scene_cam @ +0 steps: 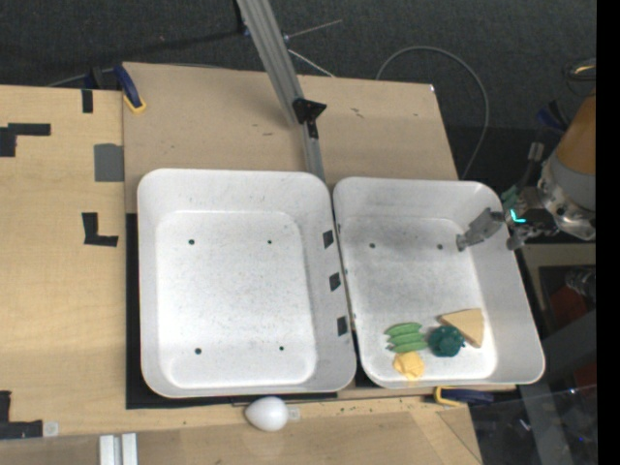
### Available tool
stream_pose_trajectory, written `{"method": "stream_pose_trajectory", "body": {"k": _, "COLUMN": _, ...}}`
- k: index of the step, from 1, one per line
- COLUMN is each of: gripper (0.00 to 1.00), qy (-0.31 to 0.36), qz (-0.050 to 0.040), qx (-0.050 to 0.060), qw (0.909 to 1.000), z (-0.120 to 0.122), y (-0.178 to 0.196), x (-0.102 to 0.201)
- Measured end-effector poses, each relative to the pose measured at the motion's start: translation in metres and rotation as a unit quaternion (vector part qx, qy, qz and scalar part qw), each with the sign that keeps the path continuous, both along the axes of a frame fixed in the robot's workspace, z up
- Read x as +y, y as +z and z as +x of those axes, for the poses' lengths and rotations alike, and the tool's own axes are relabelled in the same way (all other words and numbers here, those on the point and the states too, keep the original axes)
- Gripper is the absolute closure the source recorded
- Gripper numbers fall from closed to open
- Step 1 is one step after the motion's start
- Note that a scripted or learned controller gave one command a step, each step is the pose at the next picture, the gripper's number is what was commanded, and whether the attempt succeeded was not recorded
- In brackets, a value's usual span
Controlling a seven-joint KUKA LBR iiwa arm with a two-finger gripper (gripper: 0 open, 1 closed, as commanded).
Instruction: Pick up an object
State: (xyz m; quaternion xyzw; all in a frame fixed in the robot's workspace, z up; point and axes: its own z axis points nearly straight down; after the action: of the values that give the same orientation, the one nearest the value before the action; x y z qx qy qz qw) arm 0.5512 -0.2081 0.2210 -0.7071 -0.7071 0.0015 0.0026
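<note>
We saw the gripper (pixel 481 228) at the right rim of the right bin (pixel 407 206), near that bin's far right corner, with the arm (pixel 579 163) coming in from the right edge of the view. One grey finger reached out over the bin's floor, pointing left and a little toward the near side. We could not tell how far apart the fingers stood, and nothing showed between them, so we judged that it carried nothing.

The things to pick lay in 1 tight cluster at the near right corner of the same bin: a tan wedge (pixel 465 325), a dark teal piece (pixel 446 341) touching its left side, a green ridged piece (pixel 405 335) just left of that, and a small yellow piece (pixel 409 363) at the near edge of the group. The left bin (pixel 232 269) was well apart from all of this, and a white egg-shaped thing (pixel 266 414) sat on the bench outside it.

The relation that mattered, as we read it, was that the cluster lay toward the camera from the gripper, along the bin's right wall and slightly left. The tan wedge was the nearest of the 4, its long axis running roughly left to right across the bin. We judged the reach would be a short pull toward the near side followed by a descent.
</note>
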Motion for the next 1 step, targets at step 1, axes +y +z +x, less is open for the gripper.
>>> {"method": "stream_pose_trajectory", "body": {"k": 1, "gripper": 0.0, "qy": 0.001, "qz": -0.0007, "qx": -0.002, "qw": 1.0, "z": 0.0011, "y": 0.0025, "x": 0.0001}}
